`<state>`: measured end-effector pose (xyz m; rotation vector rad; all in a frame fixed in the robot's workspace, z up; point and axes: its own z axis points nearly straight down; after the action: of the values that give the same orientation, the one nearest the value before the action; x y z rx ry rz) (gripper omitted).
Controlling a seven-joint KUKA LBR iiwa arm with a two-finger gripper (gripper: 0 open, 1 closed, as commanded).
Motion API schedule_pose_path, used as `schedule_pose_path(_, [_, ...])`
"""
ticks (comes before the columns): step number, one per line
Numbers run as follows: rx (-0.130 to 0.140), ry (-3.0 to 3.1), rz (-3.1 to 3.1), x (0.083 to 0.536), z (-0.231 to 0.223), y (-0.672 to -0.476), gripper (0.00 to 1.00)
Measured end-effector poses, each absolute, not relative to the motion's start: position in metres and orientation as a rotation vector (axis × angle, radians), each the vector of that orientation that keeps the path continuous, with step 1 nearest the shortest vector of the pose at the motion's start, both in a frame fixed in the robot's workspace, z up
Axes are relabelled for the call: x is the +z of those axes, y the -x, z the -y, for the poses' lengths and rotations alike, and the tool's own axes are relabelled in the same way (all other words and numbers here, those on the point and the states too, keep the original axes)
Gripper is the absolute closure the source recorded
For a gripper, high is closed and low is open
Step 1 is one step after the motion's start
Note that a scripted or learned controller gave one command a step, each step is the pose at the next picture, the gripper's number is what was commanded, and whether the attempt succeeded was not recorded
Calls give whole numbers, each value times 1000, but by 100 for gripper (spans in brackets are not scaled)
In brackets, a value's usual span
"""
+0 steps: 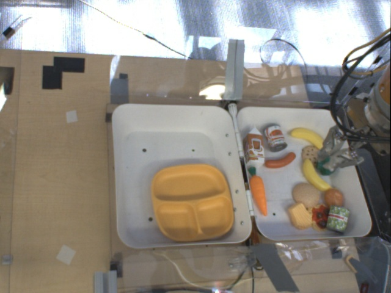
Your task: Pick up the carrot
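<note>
In the camera view two white bins sit side by side on the bench. The left bin (134, 133) carries a yellow divided plate (192, 201) toward its near edge.

The right bin (360, 221) holds the food items. The carrot (258, 194) lies along that bin's left wall, near its front, green top pointing away and tip toward the near edge, apart from the gripper. Just beyond it stands a small carton (254, 146), with a can (275, 137) beside that and a sausage (280, 160) lying between the carrot and the can. Two bananas lie near the right wall, one at the far side (306, 135) and one (314, 174) mid-bin.

The gripper (330, 162) hangs by the right wall, touching or just above the nearer banana; whether its fingers are spread or closed cannot be told.
</note>
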<state>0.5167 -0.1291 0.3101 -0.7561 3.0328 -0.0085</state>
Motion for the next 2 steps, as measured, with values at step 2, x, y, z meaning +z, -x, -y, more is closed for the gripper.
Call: schedule_pose_path(2, [-7, 1322, -2839, 200, 95, -520, 100])
